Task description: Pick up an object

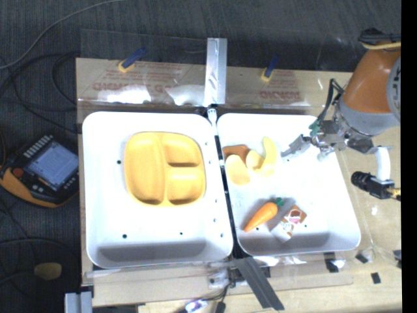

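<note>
Dark grey carpet all round, and on it a pale wooden bench [365, 253] carrying two shallow white plastic bins, side by side. Nearest us in the right bin [339, 194] lie one orange toy carrot with a green top [262, 214] and, just beside it, one small white carton with red and brown print [292, 220]; the print is too small to read. Farther back, against the divider, sits a cluster of pale yellow plastic pieces [251, 163] touching a brown piece [235, 151]; how many yellow ones I cannot tell. In the left bin [104, 194], one yellow plastic tray with three compartments [165, 168]. Beyond the bins, a clear sheet with faint red lettering [195, 90], unreadable from here, and two blue-and-yellow clips [132, 59]. The metal two-finger gripper [291, 150] hovers above the right bin's far right part, near the yellow pieces but apart from them, fingers narrowly parted, nothing between them. One orange handheld controller [40, 170] rests on the carpet at left.
</note>
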Robot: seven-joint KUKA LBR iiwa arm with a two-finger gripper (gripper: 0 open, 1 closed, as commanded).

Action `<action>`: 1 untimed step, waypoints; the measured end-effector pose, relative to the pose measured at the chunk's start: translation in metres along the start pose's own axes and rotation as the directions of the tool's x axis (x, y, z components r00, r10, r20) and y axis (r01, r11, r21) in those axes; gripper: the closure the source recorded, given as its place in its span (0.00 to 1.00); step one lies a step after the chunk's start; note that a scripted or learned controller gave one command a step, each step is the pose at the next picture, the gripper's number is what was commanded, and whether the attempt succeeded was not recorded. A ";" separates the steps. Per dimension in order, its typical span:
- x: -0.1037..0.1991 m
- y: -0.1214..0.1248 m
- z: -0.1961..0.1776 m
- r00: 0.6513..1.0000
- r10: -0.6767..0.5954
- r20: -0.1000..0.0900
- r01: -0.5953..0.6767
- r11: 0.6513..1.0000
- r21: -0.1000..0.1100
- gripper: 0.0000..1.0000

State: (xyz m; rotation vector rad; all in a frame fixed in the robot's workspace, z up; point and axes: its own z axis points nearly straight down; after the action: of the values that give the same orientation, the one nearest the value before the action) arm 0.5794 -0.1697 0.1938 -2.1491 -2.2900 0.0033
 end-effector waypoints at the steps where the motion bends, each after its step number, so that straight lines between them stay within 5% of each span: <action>1: 0.033 0.071 0.033 0.967 -0.254 0.001 0.254 0.967 -0.001 0.00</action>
State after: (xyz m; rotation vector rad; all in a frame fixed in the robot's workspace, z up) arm 0.6477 -0.1326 0.1604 -1.8390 -2.5476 0.0028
